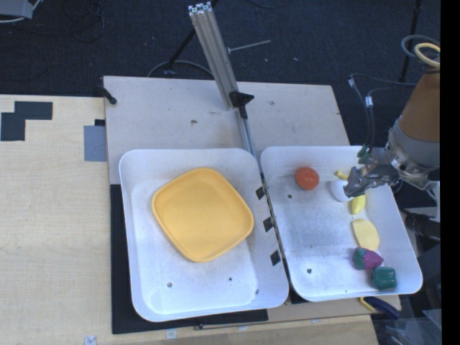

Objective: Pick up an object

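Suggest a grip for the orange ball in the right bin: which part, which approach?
Take the orange ball across its widest middle, coming straight down from above. It looks round, so any finger axis should work, and it sits apart from the other pieces with bare floor of the right bin around it. The hand is near the bin's far right side.

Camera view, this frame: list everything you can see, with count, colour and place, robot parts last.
Bins: 2, white, side by side on the bench.
Plate: 1, yellow, left bin.
Ball: 1, red-orange, right bin, upper middle.
White object: 1, right bin, by the gripper.
Yellow pieces: 3, right bin, right side.
Magenta object: 1, lower right corner.
Green objects: 2, same corner.
Metal rail: 1, grey, behind the bins.
Gripper: 1, dark, over right bin's upper right.
Arm: 1, grey with orange band, right edge.
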Available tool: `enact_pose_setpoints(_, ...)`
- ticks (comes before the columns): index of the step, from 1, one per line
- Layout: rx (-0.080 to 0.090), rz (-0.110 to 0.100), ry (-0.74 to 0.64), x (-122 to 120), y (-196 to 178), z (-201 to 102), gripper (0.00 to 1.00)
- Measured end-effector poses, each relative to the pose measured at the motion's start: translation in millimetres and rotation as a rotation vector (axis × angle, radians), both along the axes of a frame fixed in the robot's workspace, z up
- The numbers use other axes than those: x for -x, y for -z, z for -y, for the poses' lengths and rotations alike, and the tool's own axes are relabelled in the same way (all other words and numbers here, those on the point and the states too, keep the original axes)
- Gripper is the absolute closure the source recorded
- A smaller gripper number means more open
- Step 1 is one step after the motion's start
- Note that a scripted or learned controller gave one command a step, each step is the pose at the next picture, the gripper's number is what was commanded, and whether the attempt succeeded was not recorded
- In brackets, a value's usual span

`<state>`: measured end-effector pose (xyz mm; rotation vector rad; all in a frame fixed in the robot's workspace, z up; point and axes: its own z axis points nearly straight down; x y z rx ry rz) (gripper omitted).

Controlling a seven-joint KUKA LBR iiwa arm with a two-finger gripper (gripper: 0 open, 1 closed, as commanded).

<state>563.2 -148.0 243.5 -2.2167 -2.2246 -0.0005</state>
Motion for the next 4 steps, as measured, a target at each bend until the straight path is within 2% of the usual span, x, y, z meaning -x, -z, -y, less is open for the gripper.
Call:
enact_pose_setpoints(1, 0.0, 0.0, -0.001, -7, -3, -61, 1.0)
enact_pose_setpoints(2, 0.0, -0.001, 0.0, -13, 11, -116, 1.0)
enact_pose_setpoints(4, 0.001, -0.001, 0.0, -7, 20, -218, 1.0)
